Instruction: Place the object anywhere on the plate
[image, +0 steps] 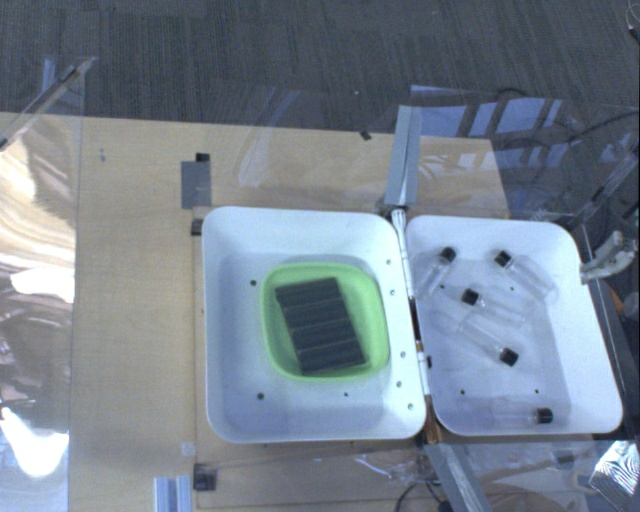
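The pale wooden worktop (130, 300) carries two shallow white bins set side by side, their inner rims touching along a seam. Dark grey carpeted floor (250, 50) lies beyond its far edge.

The left white bin (225, 330) holds a lime-green square plate with rounded corners (272, 330), which sits a little right of the bin's middle and flat on its floor.

The right white bin (575, 330) holds five small clear glass vials with black caps, scattered apart from one another: one at the upper left (447, 255), one at the upper middle (503, 259), one near the centre (468, 296), one below it to the right (508, 355) and one near the lower right corner (544, 415). All lie on their sides; their clear bodies are hard to trace against the white.

The dark grey ribbed rectangular block (320, 326) lies flat on the green plate, in its middle and wholly inside the rim. Its long axis runs from the far side of the bin to the near side, with the near end leaning toward the right bin. The ribs cross it the short way, in parallel bands.

How the end effector stands cannot be told from this view.
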